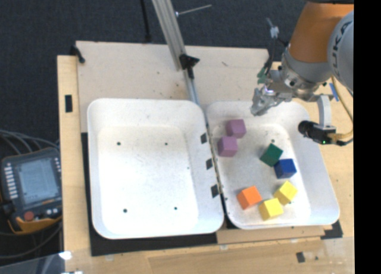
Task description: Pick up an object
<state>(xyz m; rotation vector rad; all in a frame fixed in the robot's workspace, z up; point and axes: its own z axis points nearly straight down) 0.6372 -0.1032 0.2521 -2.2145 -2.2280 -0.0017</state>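
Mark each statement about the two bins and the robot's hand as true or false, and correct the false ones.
1. Two purple cubes sit close together in the right bin. True.
2. The orange cube lies in the left bin. False: it lies in the right bin.
3. The green cube is next to the blue cube. True.
4. The hand hangs over the left bin. False: it is above the right bin's far edge.
5. There are three yellow cubes. False: there are two.
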